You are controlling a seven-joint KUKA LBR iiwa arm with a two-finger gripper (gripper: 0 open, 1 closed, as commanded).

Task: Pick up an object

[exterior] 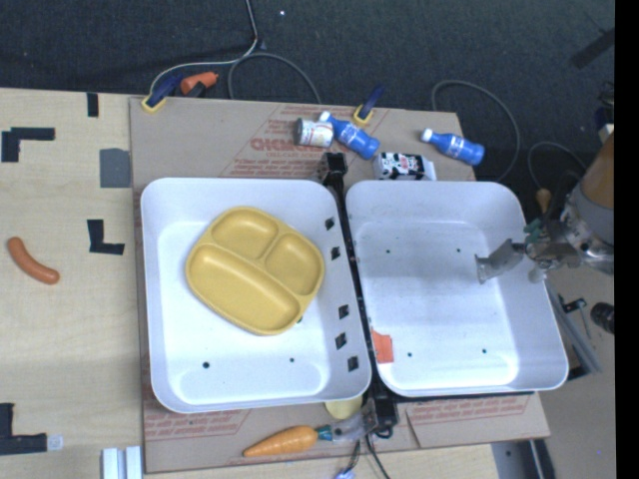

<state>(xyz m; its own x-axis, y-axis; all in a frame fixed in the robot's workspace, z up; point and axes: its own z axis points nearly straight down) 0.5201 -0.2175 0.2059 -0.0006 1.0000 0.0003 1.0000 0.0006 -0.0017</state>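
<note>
The end effector [491, 265] hangs over the right bin's [439, 367] right side, low above the floor; I cannot tell how it is set, and nothing shows in it. Well to its left, in the left bin [170, 367], lies a yellow tray [256, 268]. Beyond it on the surface [60, 168], two bottles [354, 137] and a carrot [282, 441].

The bench [70, 198] carries two white bins [240, 387] left of the gripper [489, 265], on brown cardboard [200, 138]. Beyond them lie two blue bottles [354, 138]. A carrot [280, 442] and a sausage [32, 260] lie farther left.
</note>
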